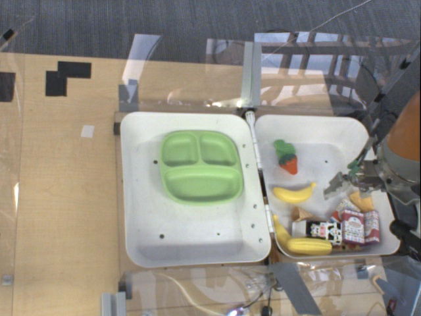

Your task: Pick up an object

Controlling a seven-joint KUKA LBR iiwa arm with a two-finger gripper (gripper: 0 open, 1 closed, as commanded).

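Several objects are crowding the right bin [342, 127]: a banana [294, 193], a strawberry [287, 157], cartons [358, 228]. We are seeing the claw [343, 182] hanging just beside the banana, gripping nothing; we cannot tell its opening. We are judging that the descent risks striking the cartons or knocking the banana away.
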